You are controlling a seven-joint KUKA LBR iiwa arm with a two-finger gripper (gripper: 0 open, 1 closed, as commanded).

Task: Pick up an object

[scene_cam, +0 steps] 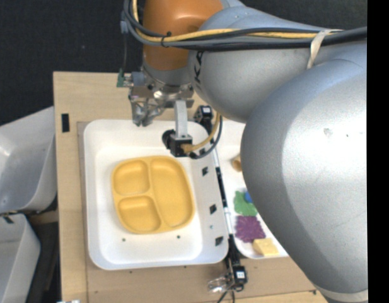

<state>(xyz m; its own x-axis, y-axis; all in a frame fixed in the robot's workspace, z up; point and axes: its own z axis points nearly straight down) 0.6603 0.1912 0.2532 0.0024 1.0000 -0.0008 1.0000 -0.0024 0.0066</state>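
Yellow three-compartment plate is seen lying flat at the centre of the left bin, nearly square, with the large compartment toward frame right. Gripper is poised above the bin's upper edge, apart from the plate; its state cannot be told. Green piece, purple piece and yellow block are noted in the right bin, overhung by the arm.

Light came evenly from above, bright on the white bin; the yellow tray threw barely a shadow. My arm, near the lens, looked soft, faintly glossy.
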